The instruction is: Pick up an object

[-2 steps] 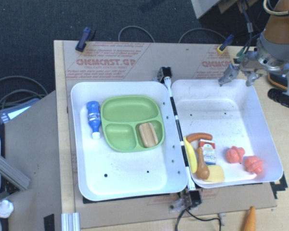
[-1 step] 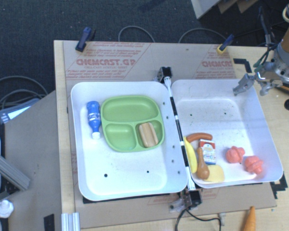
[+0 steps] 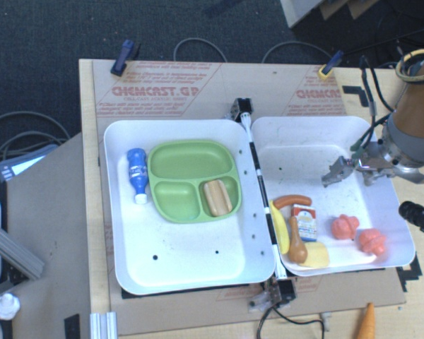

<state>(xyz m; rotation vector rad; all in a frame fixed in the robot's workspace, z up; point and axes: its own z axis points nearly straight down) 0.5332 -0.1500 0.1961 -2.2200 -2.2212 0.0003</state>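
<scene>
My gripper hangs over the upper middle of the right bin, its two grey fingers spread open with nothing between them. Below it in the same bin lie a red sausage, a yellow banana, a small red-and-white carton, a brown piece on a pale yellow block, and two pink lumps. All of these sit well below and apart from the fingers.
The left bin holds a green divided plate with a bread roll in its lower right compartment, and a blue bottle beside it. A black divider clip sits between the bins. Cables run along the back right.
</scene>
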